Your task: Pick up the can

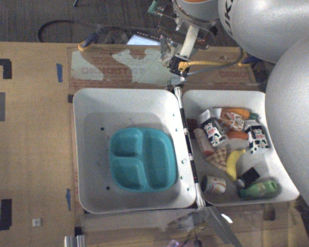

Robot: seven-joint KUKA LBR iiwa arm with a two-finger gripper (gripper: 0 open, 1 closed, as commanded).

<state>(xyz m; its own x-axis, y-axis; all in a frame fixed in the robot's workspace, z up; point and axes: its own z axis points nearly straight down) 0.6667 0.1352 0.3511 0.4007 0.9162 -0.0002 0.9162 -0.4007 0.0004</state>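
The can (214, 184) is small and pale with a darker end. It lies on its side at the near left corner of the right bin (278, 161), beside the divider. My gripper (172, 50) hangs beyond the far rims of both bins, over the brown bench near the gap between them. It is far from the can, and nothing shows in its grasp.
The left bin (87, 112) holds a teal divided plate (142, 159). Crowded around the can in the right bin are two milk cartons (213, 130), a banana (233, 162), a green bottle (258, 189), a black block (250, 175), a waffle piece (218, 157) and orange packets (232, 118).
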